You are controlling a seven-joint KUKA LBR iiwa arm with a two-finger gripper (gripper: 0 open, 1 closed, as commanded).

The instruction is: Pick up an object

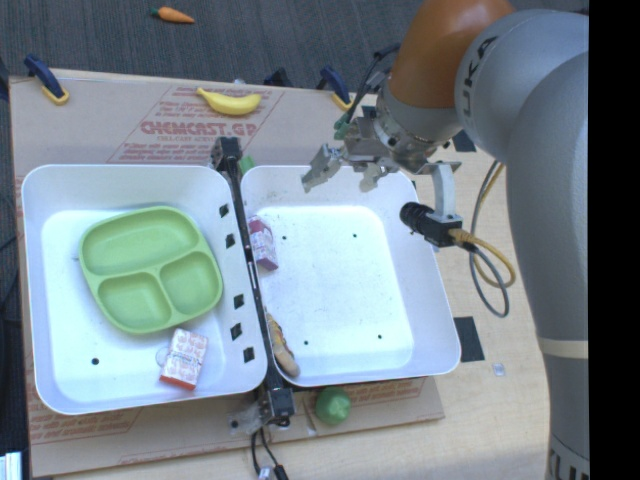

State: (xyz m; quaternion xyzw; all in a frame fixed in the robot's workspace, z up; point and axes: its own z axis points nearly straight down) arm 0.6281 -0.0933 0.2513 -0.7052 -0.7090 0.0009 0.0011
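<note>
I read red print on the cardboard sheet point(150, 128) under the bins: "CHEMCAST GP", with smaller lines beneath it too fine to make out. Dark lettering runs down the grey arm point(520, 78) just below its orange band; it appears to be the maker's name, seen at an angle.

The gripper point(345, 168) hangs over the far rim of the right bin point(430, 298), near its back left corner. Its two fingers stand spread apart and I see nothing between them.

In the right bin, a small red and white packet point(262, 241) lies against the left wall, and a tan, elongated item point(281, 350) lies at the near left corner, against the divider. Both sit well apart from the gripper.

The left bin point(35, 268) holds a light green divided plate point(150, 268) with three compartments, and a red and white carton point(184, 358) near the front edge; its print is too small to read.

Outside the bins I note a yellow banana point(230, 99) on the cardboard behind them, a green ball point(333, 405) at the front edge, an orange carrot point(175, 14) on the dark floor beyond, and blue clamps point(47, 78) at the cardboard's far edge. A black fitting with yellow cable point(490, 263) hangs beside the right bin's far right corner.
</note>
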